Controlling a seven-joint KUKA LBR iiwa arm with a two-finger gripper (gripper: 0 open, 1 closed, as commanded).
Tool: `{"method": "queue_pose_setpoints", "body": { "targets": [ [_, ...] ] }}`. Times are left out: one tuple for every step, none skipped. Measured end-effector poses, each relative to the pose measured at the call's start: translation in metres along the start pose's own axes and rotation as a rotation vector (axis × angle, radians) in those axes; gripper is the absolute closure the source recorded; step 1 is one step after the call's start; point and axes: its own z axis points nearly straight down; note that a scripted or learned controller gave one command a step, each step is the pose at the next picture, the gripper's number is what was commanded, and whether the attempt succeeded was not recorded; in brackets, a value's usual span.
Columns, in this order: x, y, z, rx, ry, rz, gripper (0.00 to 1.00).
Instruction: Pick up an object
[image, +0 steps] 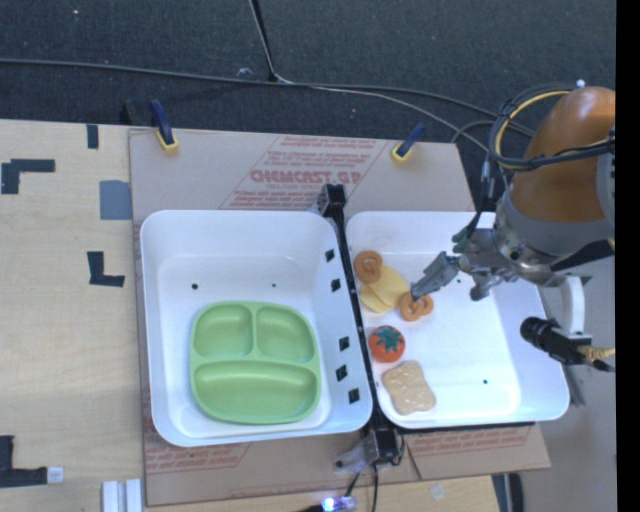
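My gripper (448, 293) hangs over the middle of the right bin (500, 400), open, with nothing between its fingers. Its left fingertip (421, 291) sits just above a small orange ring (416, 308). A second orange ring (369, 265) and a yellow piece (381, 293) lie to the left, near the divider. Below them are a red tomato with a green top (387, 343) and a beige slice of bread (409, 387).
The left bin (165, 250) holds a green divided plate (255, 360). A black divider (345, 300) runs between the bins. Two blue-and-yellow clamps (163, 130) (406, 148) hold the cardboard at the back edge.
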Motion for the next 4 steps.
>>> {"method": "queue_pose_setpoints", "body": {
  "targets": [
    [0.0,0.002,-0.006,-0.012,-0.001,-0.003,0.0],
    [0.008,0.0,0.04,-0.009,-0.001,-0.003,0.0],
    [-0.001,0.004,0.094,-0.007,-0.001,-0.002,0.0],
    [-0.003,0.0,0.138,-0.007,-0.001,-0.002,0.0]
  ]
}}
